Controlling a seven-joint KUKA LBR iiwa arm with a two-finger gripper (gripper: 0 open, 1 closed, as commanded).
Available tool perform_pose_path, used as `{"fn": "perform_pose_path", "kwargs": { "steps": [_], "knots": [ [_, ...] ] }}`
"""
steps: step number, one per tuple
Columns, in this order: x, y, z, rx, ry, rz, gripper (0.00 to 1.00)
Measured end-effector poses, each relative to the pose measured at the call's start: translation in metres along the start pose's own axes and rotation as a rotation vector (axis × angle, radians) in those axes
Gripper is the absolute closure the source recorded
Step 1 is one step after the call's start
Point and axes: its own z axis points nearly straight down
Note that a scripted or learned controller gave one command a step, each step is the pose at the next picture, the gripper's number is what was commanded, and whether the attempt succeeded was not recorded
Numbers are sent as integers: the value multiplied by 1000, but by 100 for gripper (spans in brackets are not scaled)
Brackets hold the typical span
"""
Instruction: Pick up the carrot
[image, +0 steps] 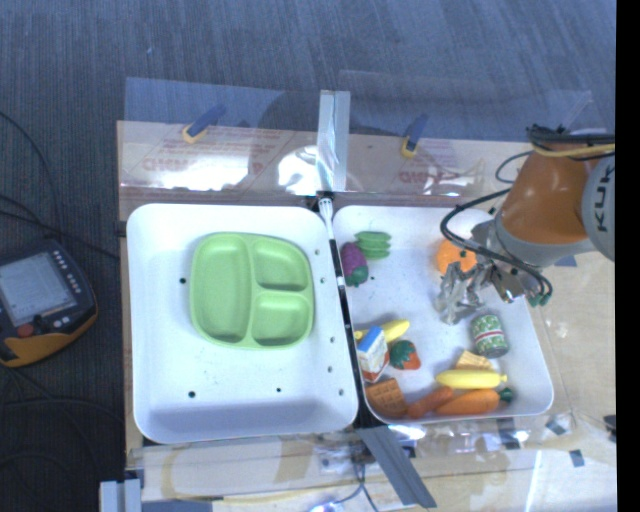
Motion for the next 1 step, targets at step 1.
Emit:
{"fn": "perform_pose_path", "kwargs": {
  "steps": [1],
  "knots": [
    [1, 1, 2, -2, 4, 0, 0]
  ]
}}
